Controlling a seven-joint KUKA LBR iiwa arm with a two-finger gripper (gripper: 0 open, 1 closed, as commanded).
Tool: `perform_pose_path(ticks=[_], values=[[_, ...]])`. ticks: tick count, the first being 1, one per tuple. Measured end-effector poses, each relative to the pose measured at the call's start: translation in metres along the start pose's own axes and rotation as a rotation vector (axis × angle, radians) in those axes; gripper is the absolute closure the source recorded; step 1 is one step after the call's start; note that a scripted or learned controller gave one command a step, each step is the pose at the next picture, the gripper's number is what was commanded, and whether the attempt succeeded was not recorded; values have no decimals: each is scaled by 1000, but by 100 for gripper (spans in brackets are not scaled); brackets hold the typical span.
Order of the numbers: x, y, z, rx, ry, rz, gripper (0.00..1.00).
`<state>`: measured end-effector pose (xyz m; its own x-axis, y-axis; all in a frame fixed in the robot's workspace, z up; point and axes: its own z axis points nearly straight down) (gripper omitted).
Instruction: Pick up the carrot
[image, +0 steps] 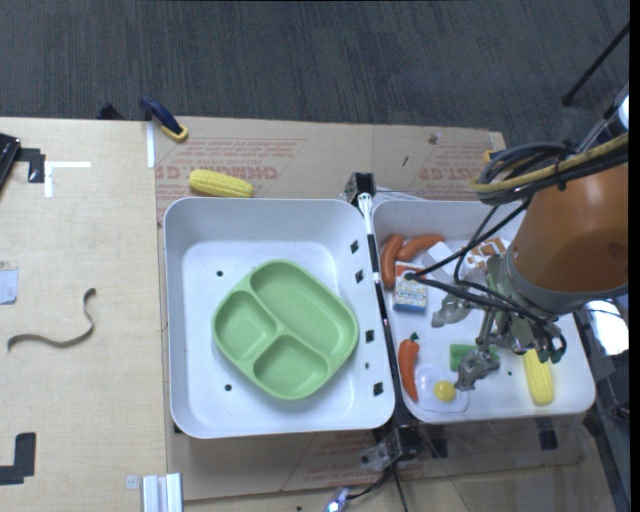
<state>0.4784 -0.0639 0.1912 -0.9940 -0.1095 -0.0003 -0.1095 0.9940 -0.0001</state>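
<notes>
Over the right bin (570, 405), I see the gripper (478, 368) hovering beside the carrot (408, 366), which lies untouched against the left wall. Whether the jaws are spread I cannot tell, so the pick itself is not yet done.

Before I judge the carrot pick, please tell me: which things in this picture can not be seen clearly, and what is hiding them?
- Gripper, camera view: whether it is open or shut is unclear; cables cross it.
- Right bin: its right part is covered by the arm.
- Small box near the sausages: print too small to read.
- Green item beside the carrot: partly under the gripper, so I cannot identify it.
</notes>
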Motion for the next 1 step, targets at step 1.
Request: perform_pose_path(ticks=[1], values=[[-2,0,-9,1,-3,-1,100]])
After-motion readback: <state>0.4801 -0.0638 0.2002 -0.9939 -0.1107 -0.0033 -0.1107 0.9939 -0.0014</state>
